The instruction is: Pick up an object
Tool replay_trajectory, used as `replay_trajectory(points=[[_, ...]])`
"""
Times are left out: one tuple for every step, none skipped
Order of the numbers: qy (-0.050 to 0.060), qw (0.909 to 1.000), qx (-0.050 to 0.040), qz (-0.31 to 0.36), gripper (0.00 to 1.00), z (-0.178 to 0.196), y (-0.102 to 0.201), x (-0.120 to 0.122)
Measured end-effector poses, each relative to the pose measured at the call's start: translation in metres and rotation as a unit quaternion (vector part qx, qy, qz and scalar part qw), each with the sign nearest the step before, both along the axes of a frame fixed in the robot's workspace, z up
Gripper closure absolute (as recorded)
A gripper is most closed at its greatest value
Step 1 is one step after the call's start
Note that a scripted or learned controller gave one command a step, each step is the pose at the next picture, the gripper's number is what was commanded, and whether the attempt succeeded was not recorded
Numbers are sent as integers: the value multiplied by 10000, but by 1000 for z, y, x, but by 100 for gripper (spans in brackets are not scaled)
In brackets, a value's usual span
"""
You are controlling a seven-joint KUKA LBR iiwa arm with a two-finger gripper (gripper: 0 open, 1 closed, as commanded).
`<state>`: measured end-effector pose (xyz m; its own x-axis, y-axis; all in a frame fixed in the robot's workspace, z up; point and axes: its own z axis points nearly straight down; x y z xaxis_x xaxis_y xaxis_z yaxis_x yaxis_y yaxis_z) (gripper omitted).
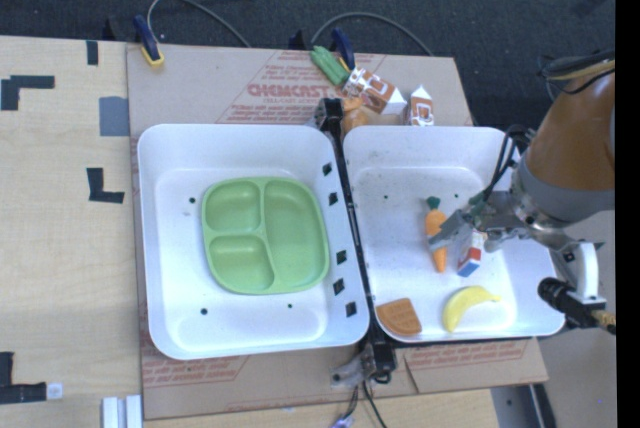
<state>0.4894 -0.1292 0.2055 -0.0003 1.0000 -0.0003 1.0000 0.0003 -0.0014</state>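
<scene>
Two white bins sit side by side. The left bin (160, 216) holds one green divided plate (265, 234). The right bin (400, 156) holds four things: one brown toast slice (400, 317) at the near edge, one orange carrot (437, 234) mid-bin, one small red-white-blue block (469, 260) just beside it, and one yellow banana (468, 306) near the front. The gripper (462, 234) hangs low between carrot and block; I cannot tell how wide it stands.

The plate (265, 235) lies in the left bin (160, 246); the carrot (437, 234), banana (468, 306) and cookie (400, 317) lie in the right bin (400, 156).
</scene>
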Motion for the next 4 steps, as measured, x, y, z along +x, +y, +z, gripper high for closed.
replay_trajectory(points=[[-37, 10000, 3, 11, 0, -119, 36, 56], [-13, 10000, -9, 1, 0, -10, -9, 98], [-16, 10000, 1, 4, 0, -119, -14, 88], [-30, 10000, -16, 0, 100, -109, -15, 88]])
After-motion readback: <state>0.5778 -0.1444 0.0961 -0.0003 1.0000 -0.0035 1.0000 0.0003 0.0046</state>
